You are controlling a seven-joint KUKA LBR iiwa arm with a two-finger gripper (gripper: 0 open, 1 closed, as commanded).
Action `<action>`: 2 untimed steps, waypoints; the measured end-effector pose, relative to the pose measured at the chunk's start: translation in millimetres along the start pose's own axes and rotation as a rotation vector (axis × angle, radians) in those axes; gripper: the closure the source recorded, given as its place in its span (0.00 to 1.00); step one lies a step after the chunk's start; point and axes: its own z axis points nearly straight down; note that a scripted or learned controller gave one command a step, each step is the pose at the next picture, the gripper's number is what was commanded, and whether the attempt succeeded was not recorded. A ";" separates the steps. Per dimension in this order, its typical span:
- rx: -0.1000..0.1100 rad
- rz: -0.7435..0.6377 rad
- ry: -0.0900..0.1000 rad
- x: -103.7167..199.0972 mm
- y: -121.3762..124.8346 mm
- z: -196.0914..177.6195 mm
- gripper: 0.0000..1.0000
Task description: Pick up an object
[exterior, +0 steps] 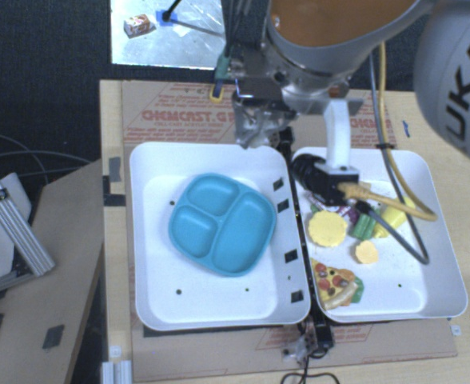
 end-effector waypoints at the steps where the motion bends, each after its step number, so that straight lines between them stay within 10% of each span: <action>1: -0.001 -0.008 0.001 29.5 -32.2 51.7 1.00; 2: -0.018 -0.002 0.007 25.6 -2.0 -57.0 1.00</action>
